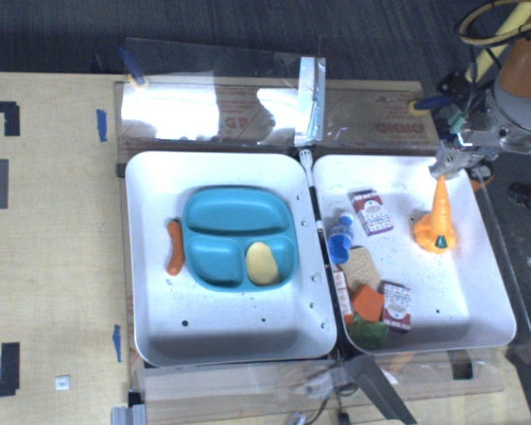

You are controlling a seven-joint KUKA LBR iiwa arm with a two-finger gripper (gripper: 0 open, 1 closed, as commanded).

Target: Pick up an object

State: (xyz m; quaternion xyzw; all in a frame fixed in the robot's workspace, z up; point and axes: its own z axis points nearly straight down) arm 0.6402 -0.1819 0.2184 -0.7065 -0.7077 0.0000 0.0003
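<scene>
Orange toy carrot point(436, 220), tilted in right white bin point(491, 264) near far right corner, narrow tip just under gripper point(454, 159) jaws, contact unclear; jaw spread cannot be told; arm reaching from right.

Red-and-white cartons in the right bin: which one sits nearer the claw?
The upper carton, beside the blue bottle. The other carton lies at the bin's front, farther from the claw.
</scene>
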